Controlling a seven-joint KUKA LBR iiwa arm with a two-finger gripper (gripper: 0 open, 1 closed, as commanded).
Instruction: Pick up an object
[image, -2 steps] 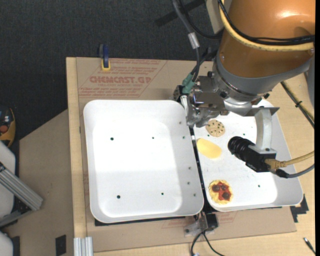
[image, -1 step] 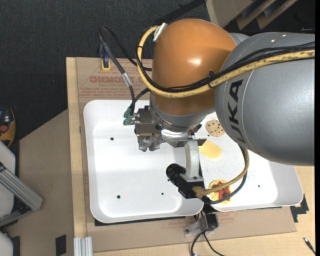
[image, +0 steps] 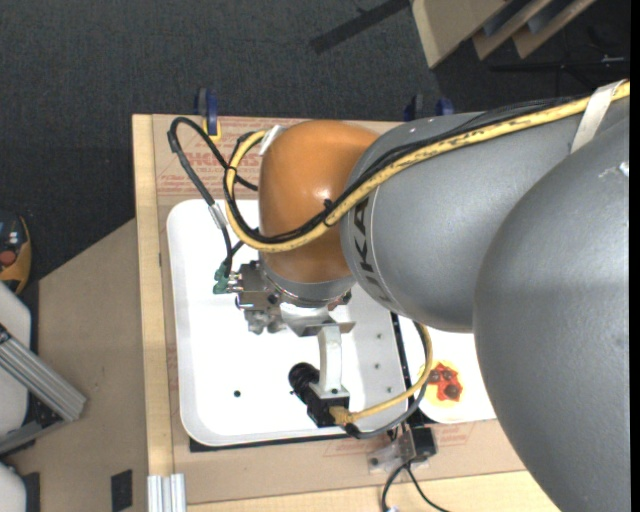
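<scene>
My gripper (image: 262, 310) hangs over the middle of the left white bin (image: 200, 330), seen from above beneath the orange wrist band. Its metal body hides whatever lies right under it. A small green piece (image: 221, 277) shows at the gripper's left edge; I cannot tell whether it lies in the bin or belongs to the gripper. A red and yellow object (image: 446, 383) lies in the right bin (image: 470, 400), near its front left corner, apart from the gripper.
The big grey arm covers most of the right bin and the back of the left one. Bare white floor of the left bin shows to the left and front of the gripper. The wooden bench edge (image: 150, 300) runs along the left.
</scene>
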